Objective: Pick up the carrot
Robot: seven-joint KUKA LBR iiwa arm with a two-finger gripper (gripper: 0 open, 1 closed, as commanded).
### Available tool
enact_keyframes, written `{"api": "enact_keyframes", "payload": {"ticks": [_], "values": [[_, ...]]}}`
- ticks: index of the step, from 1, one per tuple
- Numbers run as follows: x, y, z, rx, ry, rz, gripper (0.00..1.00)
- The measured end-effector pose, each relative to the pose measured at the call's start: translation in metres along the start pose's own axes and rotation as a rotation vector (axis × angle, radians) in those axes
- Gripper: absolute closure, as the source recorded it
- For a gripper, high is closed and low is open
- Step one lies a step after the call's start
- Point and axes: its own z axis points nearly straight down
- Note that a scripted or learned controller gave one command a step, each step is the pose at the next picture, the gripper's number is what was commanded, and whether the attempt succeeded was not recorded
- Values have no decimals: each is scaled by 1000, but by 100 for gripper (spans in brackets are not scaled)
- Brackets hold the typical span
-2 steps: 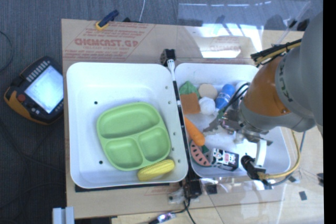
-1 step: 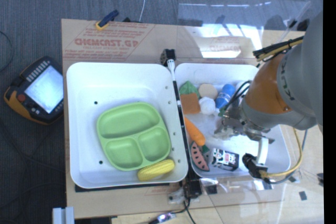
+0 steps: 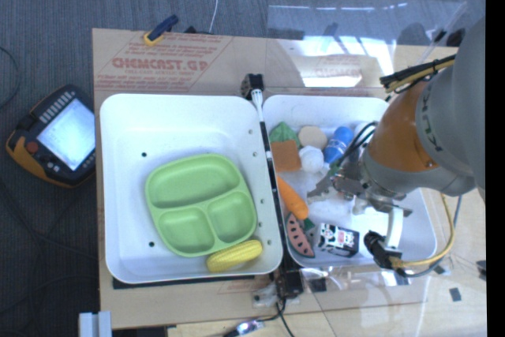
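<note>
The carrot [image 3: 292, 199] is a short orange piece lying at a slant against the left wall of the right bin [image 3: 430, 229], about halfway down. My gripper [image 3: 341, 187] hangs over the middle of that bin, a little to the right of the carrot and apart from it. The grey arm with its orange band [image 3: 398, 140] covers the bin's right half.
Around the carrot lie a watermelon slice [image 3: 299, 237], a black and white box [image 3: 339, 239], a tan block [image 3: 286, 157], a white ball [image 3: 312, 160], a beige egg [image 3: 312, 136] and a blue item [image 3: 339, 143]. The left bin holds a green divided plate [image 3: 201, 204] and yellow corn [image 3: 234, 254].
</note>
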Motion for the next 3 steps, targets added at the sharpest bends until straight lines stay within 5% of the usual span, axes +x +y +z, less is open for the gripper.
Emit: {"api": "enact_keyframes", "payload": {"ticks": [1, 2, 3], "values": [[9, -19, 9, -5, 3, 281, 0], [10, -12, 9, -5, 4, 464, 0], [73, -40, -86, 19, 4, 622, 0]]}}
